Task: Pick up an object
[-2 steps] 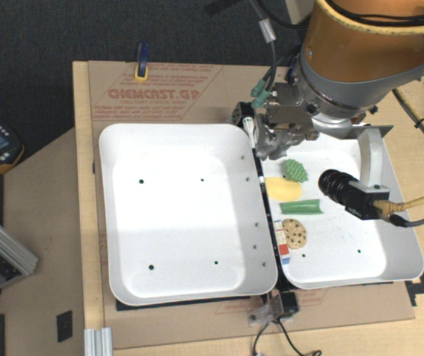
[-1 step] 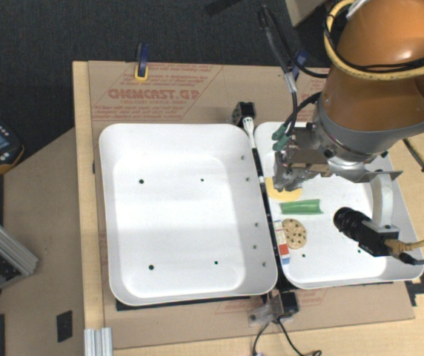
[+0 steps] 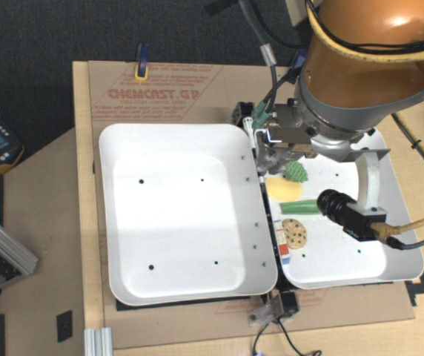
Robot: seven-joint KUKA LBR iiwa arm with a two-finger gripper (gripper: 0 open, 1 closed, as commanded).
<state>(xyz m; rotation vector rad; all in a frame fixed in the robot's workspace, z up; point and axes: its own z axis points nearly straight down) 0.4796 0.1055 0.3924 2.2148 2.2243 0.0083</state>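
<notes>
Yellow piece (image 3: 284, 190) is seen just below the pincer (image 3: 273, 158) in the view, long axis crosswise. The pincer's opening cannot be told.

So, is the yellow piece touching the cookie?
Apart. The camera view shows the yellow piece and the cookie separated by a green strip lying between them.

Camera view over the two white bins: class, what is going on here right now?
The grey and orange arm reaches over the right bin. Its gripper is low at that bin's far left corner, just beside a green tufted object and a yellow piece. A green stick and a speckled round cookie lie nearer the camera. Nothing can be seen held yet.
</notes>
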